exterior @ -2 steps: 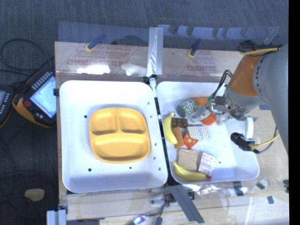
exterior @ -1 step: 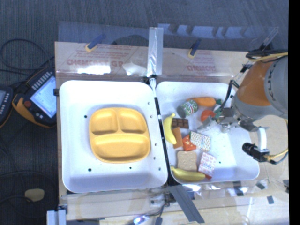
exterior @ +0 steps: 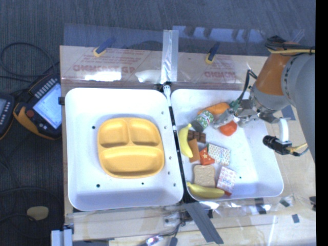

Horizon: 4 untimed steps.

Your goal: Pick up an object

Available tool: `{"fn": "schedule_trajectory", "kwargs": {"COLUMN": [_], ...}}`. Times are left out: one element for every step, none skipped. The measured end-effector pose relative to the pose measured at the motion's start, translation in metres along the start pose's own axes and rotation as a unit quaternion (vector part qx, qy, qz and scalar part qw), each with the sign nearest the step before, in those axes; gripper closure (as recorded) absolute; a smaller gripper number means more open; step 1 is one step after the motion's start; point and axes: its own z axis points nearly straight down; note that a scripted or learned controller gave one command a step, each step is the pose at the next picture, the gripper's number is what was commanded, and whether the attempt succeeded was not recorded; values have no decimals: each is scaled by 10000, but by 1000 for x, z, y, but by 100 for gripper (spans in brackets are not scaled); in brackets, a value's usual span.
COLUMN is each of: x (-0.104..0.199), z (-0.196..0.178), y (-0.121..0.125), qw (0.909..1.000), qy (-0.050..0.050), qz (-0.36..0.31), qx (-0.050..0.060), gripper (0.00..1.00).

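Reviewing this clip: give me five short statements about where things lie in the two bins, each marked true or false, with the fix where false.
1. The yellow tray lies in the left bin. True.
2. Two bananas are in the right bin. True: one banana by the divider, another at the near edge.
3. The bread slice lies on the yellow tray. False: it lies in the right bin, just above the near banana.
4. The gripper is over the left bin. False: it is over the right bin, beside the orange piece and the red piece.
5. The green can stands outside both bins. False: it is in the right bin.
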Motion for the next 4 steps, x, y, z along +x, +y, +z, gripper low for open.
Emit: {"fn": "schedule_trajectory", "kwargs": {"x": [0,0,-9,-13], "z": [-10,-10,-13,-22], "y": [1,1,-82,-82], "qw": [10000,10000,10000,10000], "qy": [-17,-18,58,17], "qz": [-6,-7,51,64], "qx": [-7,-5,47,37], "gripper": [100,0,0,100]}}
